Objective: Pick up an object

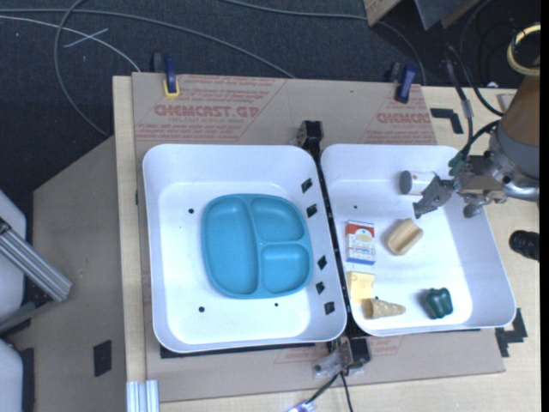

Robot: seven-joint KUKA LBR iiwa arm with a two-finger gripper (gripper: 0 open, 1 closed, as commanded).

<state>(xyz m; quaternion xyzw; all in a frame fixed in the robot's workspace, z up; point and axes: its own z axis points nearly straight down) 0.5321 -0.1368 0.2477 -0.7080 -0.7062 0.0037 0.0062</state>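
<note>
Two white bins sit side by side on a bench. The left bin holds a blue divided plate. The right bin holds several small items, placed here relative to the bread roll, a tan rounded lump near the bin's middle. Just left of the roll lies a small flat carton. Below and left of it lie a yellow cheese slice and a pale wedge. Below and right of it sits a green pepper. Above it lies a small grey cylinder.

The gripper hangs just above and right of the roll, apart from it, jaws spread open with nothing between them.

The roll looks like the nearest target. It is probably a light plastic toy, stiff and somewhat smooth, so it could slip or roll. Closing across its narrow middle seems safest.
</note>
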